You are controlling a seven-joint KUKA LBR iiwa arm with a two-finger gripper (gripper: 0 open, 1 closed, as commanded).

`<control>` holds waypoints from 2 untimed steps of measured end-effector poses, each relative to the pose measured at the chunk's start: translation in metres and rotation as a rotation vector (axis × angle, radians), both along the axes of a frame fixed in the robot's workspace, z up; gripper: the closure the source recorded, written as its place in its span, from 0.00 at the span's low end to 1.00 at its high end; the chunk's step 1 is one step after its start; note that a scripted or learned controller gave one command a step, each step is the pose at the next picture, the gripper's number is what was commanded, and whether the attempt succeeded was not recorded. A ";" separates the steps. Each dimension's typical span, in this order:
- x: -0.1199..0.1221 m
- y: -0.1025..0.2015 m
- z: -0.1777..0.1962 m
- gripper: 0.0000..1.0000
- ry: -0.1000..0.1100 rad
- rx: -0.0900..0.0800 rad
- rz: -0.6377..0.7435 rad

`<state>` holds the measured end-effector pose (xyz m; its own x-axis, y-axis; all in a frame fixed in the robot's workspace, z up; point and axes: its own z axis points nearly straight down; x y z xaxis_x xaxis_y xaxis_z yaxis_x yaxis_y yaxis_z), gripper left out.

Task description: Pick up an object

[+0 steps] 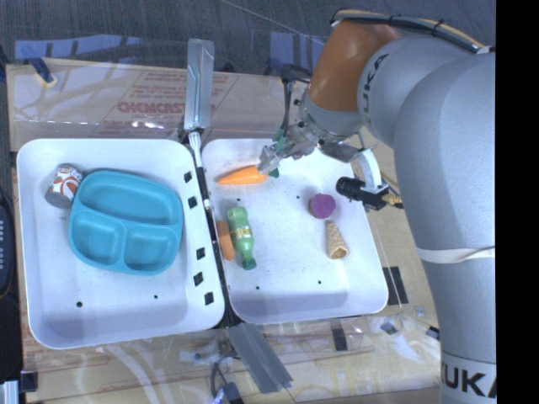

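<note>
While the gripper (274, 160) hangs at the green end of the toy carrot (241, 175), near the right bin's (290, 305) far left corner, I cannot tell its opening. It looks light, stiff and slick; its thick middle suits gripping.

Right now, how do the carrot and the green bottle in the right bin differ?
The carrot is orange and tapered; the green bottle is green with a pale label. The carrot lies crosswise near the bin's far edge, by the tool; the bottle lies lengthwise by the divider, away from it. Both lie flat in the right bin.
</note>
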<state>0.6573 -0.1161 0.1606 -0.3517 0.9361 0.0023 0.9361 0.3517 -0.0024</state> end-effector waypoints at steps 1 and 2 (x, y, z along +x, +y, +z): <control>0.000 0.000 0.000 0.00 0.001 0.000 0.000; 0.004 -0.008 -0.061 0.00 -0.015 -0.003 0.090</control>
